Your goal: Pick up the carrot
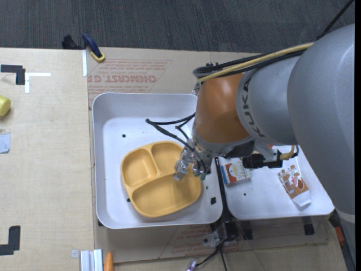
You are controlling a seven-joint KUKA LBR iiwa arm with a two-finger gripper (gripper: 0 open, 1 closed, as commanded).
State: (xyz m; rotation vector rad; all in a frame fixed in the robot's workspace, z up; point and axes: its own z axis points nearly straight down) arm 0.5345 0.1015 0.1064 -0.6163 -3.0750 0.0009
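My arm [293, 95] hides most of the right bin [265, 199] and the left bin's [113, 112] right wall. Gripper [186, 171] too blurred to read. At the bench's bottom edge, an orange sliver [108, 259] is cut off, unidentifiable.

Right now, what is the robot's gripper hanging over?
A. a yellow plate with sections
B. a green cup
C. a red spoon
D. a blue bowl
A: the gripper sits above the right edge of the yellow plate, which has divided sections and lies in the left white bin.
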